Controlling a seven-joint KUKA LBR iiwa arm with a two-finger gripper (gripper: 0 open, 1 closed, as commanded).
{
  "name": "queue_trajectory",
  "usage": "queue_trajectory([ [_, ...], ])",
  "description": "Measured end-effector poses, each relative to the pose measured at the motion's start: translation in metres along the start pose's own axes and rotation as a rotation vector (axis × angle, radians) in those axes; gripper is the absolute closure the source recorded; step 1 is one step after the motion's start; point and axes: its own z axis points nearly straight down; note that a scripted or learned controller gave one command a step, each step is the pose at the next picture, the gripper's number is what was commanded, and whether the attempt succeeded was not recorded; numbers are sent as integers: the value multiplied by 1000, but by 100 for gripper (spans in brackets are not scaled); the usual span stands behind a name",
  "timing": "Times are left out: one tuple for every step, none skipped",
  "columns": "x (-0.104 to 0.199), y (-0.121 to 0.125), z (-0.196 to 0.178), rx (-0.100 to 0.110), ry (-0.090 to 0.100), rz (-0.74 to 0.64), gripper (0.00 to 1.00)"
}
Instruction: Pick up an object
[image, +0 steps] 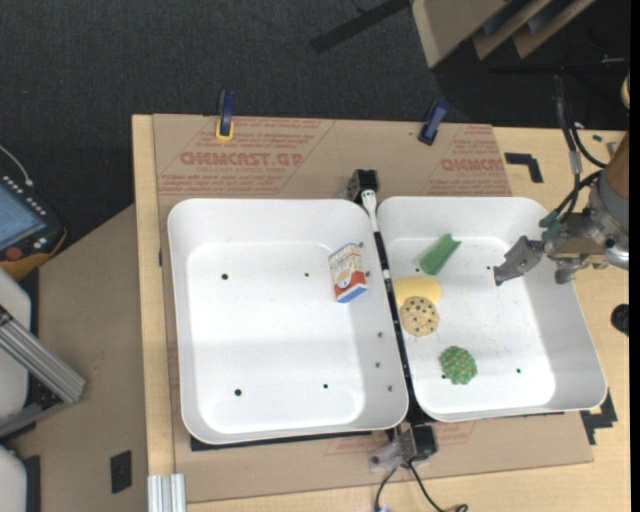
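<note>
Camera view, step in hand: bring jaws (512, 262), seemingly parted and gripping nothing, hovering at right bin (560, 385) far-right side, leftward over green block (438, 253) near its far-left corner, descend squarely, avoiding cookie (419, 317).

Bright, even overhead light. White bins (270, 400) near blown out, with mild glare on the rims. Soft short shadows under items; a faint grey gradient across the left bin's upper half. Focus slightly soft throughout; dark floor (100, 60) grainy, with little detail.
</note>
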Motion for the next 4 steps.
queue_trajectory([
  [6,-41,111,14,4,2,0],
  [27,-37,189,3,2,1,0],
  [26,-37,175,-2,-1,1,100],
  [121,-3,80,-12,1,-11,100],
])
